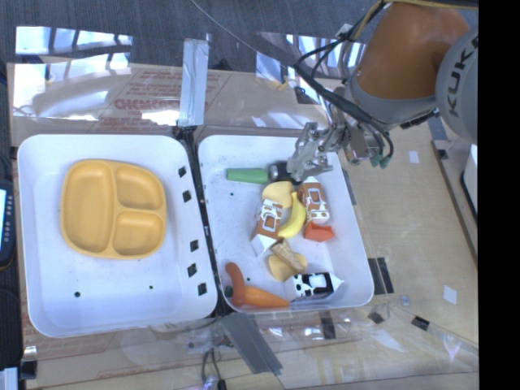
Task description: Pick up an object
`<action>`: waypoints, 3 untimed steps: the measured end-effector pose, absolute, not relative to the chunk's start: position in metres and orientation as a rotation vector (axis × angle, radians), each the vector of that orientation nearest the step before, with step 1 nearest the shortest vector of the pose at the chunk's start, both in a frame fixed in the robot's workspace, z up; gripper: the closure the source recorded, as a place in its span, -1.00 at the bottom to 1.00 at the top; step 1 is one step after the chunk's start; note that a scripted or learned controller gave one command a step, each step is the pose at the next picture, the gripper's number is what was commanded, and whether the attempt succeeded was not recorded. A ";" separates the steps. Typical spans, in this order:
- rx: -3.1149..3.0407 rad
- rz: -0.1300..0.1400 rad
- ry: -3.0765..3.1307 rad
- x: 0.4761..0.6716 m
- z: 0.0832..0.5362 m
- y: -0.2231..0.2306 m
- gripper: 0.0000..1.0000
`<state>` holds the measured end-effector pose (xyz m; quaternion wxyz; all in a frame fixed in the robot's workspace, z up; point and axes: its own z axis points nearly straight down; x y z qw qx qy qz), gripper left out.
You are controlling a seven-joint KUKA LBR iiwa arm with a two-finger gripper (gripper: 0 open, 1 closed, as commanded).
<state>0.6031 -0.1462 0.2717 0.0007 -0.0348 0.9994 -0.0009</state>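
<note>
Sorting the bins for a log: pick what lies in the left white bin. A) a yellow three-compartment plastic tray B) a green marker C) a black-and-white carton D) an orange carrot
A: the yellow three-compartment plastic tray lies alone in the left white bin, while the other toys lie in the right white bin.

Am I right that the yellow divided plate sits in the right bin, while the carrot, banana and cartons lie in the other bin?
Not quite: the camera view shows the yellow divided plate in the left bin. The carrot, banana and cartons lie in the right bin, as you said otherwise.
</note>
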 end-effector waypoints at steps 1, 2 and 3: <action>-0.133 0.002 3.140 0.550 0.239 -0.087 1.00; -0.435 -0.003 3.113 0.572 0.198 -0.214 1.00; -0.154 0.000 3.135 0.589 0.202 -0.173 1.00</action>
